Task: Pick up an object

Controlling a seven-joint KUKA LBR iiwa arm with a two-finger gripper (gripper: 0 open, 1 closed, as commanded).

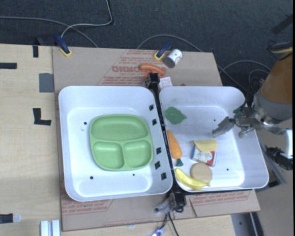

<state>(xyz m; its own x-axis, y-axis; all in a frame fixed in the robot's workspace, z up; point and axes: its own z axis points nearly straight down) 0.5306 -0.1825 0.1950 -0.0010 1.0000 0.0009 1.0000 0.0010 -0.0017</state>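
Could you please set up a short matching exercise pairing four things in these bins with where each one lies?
Things:
1. green divided plate
2. carrot
3. banana
4. green leaf

Places:
A. front edge of the right bin
B. middle of the left bin
C. back left part of the right bin
D. along the right bin's left wall

Pairs: 1-B, 2-D, 3-A, 4-C

Dark blue-grey carpet [196, 14] fills the view from ten to two o'clock, crossed by a thin white cable [96, 21]. A pale wooden bench [17, 146] lies at nine o'clock (black tape marks on it), with brown cardboard [113, 68] at the centre.
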